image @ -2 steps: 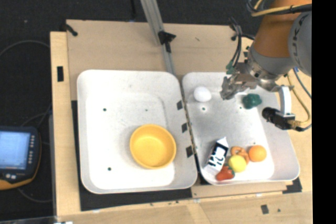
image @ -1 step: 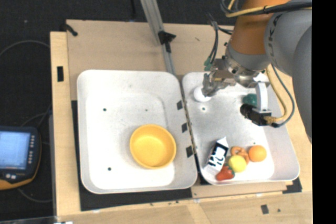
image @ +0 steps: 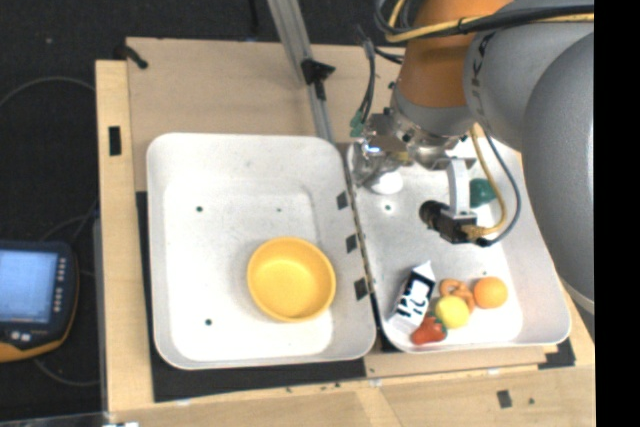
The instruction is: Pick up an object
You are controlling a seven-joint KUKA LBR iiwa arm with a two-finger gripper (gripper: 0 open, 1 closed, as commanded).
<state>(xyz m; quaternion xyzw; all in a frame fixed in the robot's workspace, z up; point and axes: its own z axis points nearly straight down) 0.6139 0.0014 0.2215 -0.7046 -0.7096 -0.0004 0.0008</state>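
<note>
The arm (image: pixel 520 65) reaches in from the right and bends down over the right bin's (image: pixel 540 315) far left corner. Its gripper (image: pixel 385 165) is hidden under the wrist, so I cannot tell its state. The left bin (image: pixel 180 215) holds a yellow bowl (image: pixel 291 278). The right bin holds a black-and-white carton (image: pixel 414 297), an orange (image: pixel 490 292), a yellow fruit (image: pixel 453 312) and a red one (image: pixel 430 332), clustered at its near edge. The carton's print is unreadable.

Dark marks on the small white carton (image: pixel 414 296) in the right bin (image: pixel 530 315), too small to read. Lit screen (image: pixel 27 285) at far left, unreadable.
</note>
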